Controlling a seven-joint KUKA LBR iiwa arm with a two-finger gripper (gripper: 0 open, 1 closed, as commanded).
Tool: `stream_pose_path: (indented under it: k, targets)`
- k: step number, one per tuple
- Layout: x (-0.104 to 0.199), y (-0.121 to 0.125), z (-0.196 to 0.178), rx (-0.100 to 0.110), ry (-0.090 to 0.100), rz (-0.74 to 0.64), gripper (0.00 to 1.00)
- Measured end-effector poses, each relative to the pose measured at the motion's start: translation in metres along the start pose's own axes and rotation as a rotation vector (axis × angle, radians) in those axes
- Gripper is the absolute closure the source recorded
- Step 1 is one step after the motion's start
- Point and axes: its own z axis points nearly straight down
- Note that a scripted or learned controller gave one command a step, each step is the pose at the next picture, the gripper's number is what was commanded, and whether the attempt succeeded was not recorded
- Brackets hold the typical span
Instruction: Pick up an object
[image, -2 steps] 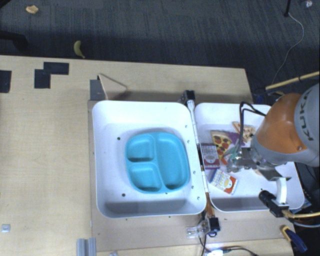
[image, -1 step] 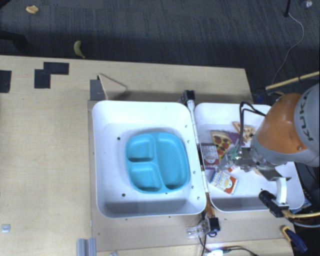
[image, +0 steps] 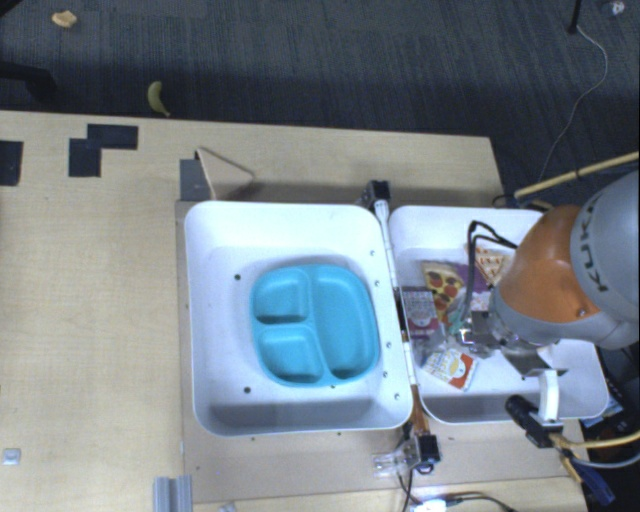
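Observation:
The right bin (image: 425, 228) holds several small items: a pizza-slice toy (image: 443, 281), a second slice (image: 491, 262) partly under the arm, a purple piece (image: 420, 311) and a white packet with red and yellow print (image: 452, 367). My gripper (image: 471, 331) is low in this bin, just right of the purple piece and above the packet. The grey arm with its orange band (image: 545, 272) hides most of the gripper. I see nothing clearly held.
The left bin (image: 215, 228) holds a blue divided tray (image: 314, 322). A black divider bar (image: 384, 225) runs between the bins. A black cable (image: 480, 232) loops over the right bin. Black tape marks (image: 100, 146) lie on the bench at far left.

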Motion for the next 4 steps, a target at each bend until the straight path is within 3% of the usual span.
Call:
stream_pose_path:
  k: [1,2,3,4]
  targets:
    - [0.000,0.003,-0.013,-0.009,0.000,-0.001,1.00]
    - [0.000,0.003,-0.013,-0.008,0.000,-0.001,0.00]
    - [0.002,0.005,-0.024,-0.012,0.003,-0.004,1.00]
    - [0.002,0.005,-0.024,-0.012,0.003,-0.004,0.00]
